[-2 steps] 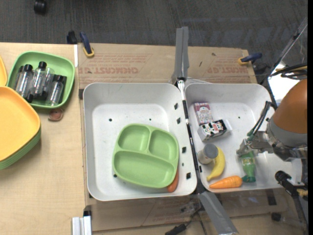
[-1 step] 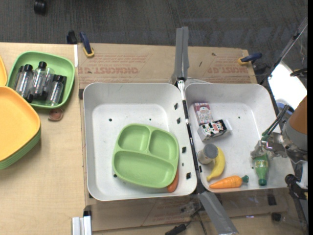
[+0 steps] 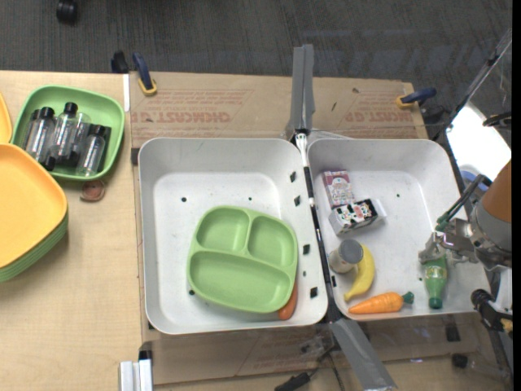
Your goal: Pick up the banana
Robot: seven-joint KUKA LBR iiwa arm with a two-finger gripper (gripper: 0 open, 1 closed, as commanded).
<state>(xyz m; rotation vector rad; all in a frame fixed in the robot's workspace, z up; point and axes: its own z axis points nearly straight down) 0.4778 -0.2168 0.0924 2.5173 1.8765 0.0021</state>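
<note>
The yellow banana (image 3: 364, 273) lies in the right bin (image 3: 407, 155), near its front left, curved and resting on the bin floor. A small can (image 3: 348, 255) touches its left side, and an orange carrot (image 3: 376, 303) lies just in front of it. My gripper (image 3: 444, 247) hangs over the right side of the same bin, well to the right of the banana, directly above the top of a green bottle (image 3: 435, 283). The view is too small there to tell whether anything sits in the gripper.
Two small printed boxes (image 3: 336, 187) (image 3: 356, 213) lie behind the can. The left bin (image 3: 163, 218) holds a green divided plate (image 3: 244, 259) with an orange item (image 3: 286, 308) peeking from under its front edge. A green tray of vials (image 3: 69, 133) and stacked yellow plates (image 3: 24, 218) sit far left.
</note>
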